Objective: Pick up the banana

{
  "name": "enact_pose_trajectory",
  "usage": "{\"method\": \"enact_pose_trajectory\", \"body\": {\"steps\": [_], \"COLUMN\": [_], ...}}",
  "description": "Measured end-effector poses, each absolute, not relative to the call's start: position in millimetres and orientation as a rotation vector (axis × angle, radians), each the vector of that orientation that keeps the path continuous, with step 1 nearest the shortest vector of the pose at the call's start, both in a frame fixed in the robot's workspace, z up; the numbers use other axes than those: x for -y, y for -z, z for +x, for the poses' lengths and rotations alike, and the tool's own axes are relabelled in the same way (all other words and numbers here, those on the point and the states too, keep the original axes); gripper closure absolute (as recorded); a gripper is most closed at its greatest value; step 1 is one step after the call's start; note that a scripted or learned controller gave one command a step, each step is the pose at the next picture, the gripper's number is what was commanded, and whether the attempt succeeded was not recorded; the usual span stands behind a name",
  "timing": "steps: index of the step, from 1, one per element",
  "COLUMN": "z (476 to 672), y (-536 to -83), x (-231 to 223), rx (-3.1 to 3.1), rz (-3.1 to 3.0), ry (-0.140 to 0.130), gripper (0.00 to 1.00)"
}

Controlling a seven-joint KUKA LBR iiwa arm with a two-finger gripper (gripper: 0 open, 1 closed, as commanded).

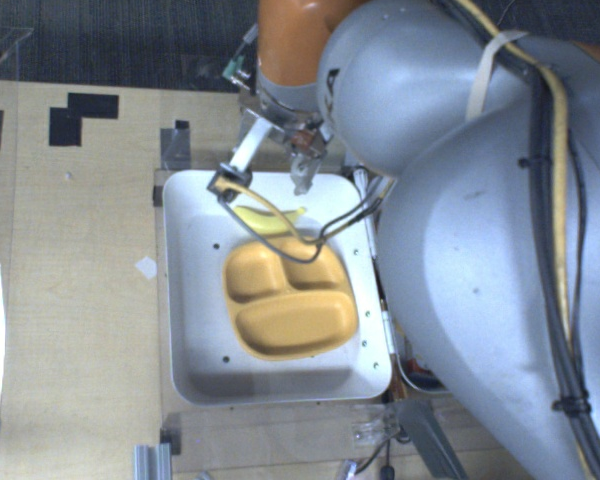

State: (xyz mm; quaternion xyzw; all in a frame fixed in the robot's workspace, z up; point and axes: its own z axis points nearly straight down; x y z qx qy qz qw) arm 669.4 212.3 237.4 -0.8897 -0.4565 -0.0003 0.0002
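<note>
The banana [267, 218] lies at the far end of the white bin [195, 298], close to the far wall and touching, or all but touching, the far rim of the yellow plate [232, 280]. Its long axis runs roughly across the view, left to right, with a gentle curve. Its near edge is partly hidden by the plate

The gripper [302, 176] hangs just above and slightly behind the banana's right-hand end, so the fruit lies toward the view's left and a little nearer the camera than the tool. I judge the coming move must shift left along that long axis to reach the middle, then go down. Whether the gripper is apart or together I cannot tell from this slant, and nothing shows in it

The banana looks smooth, pale yellow and slim. The plate is a deeper mustard, moulded into rounded compartments, and glossy like hard plastic. The bin is shallow, matte white, with small dark holes in its floor. A thin dark cable [325, 230] loops from the arm [300, 28] over the banana's right end and onto the plate
</note>
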Motion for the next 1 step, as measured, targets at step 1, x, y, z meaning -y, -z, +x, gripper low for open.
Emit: {"method": "enact_pose_trajectory", "body": {"steps": [1], "z": [669.4], "y": [-143.5], "x": [-234.2], "rx": [0.758], "rz": [-3.046], "ry": [0.000], "gripper": [0.00]}}
